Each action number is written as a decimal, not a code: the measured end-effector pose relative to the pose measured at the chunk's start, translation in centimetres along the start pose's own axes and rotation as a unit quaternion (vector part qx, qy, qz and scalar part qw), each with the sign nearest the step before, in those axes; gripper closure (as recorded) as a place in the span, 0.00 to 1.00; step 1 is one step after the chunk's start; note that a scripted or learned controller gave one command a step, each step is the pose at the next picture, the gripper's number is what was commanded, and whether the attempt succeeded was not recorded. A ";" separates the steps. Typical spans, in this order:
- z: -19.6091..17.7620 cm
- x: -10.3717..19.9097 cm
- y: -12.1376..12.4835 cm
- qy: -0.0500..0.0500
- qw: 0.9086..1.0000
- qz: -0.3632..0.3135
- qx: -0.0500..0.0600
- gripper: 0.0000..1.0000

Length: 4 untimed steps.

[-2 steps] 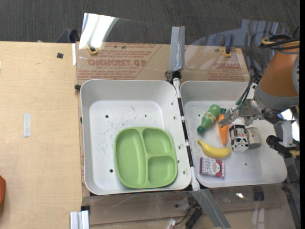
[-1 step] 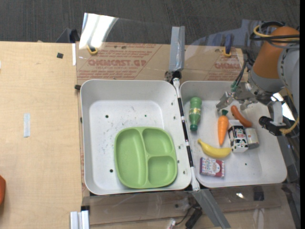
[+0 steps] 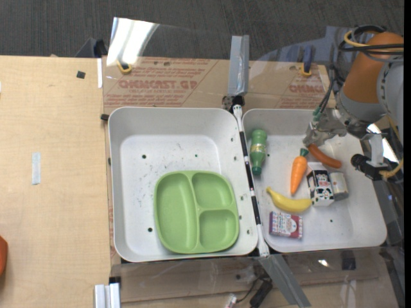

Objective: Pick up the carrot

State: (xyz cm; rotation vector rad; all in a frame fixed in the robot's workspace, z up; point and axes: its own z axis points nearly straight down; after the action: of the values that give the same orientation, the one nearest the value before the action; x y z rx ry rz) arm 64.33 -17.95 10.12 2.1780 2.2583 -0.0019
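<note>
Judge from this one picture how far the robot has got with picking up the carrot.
Done: the arm has reached over the right bin, its pincer near the far side. In hand: nothing shows between its tips; it hangs just beyond the carrot, close to a red-orange sausage-like item. Left: the carrot lies flat on the bin floor beside the banana, so grasping and lifting remain.

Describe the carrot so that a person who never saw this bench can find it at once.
Look in the right white bin, the one without the green plate. Near its middle lies the carrot, between the green bottle and a small box, just above the banana. It is the orange cone with a green top, thicker and brighter than the reddish sausage beside it.
</note>
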 end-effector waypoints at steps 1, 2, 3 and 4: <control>-10.5 8.3 -0.8 0.001 1.000 0.009 0.001 1.00; 0.9 -3.1 -2.7 0.001 0.999 0.046 0.001 1.00; 1.0 -2.7 -2.6 0.004 0.999 0.044 0.001 0.00; 0.9 0.0 -13.0 0.002 0.991 -0.135 0.001 0.00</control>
State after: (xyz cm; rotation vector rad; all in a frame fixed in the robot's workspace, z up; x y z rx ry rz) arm 51.36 -18.46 9.15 1.8554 2.5356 0.0008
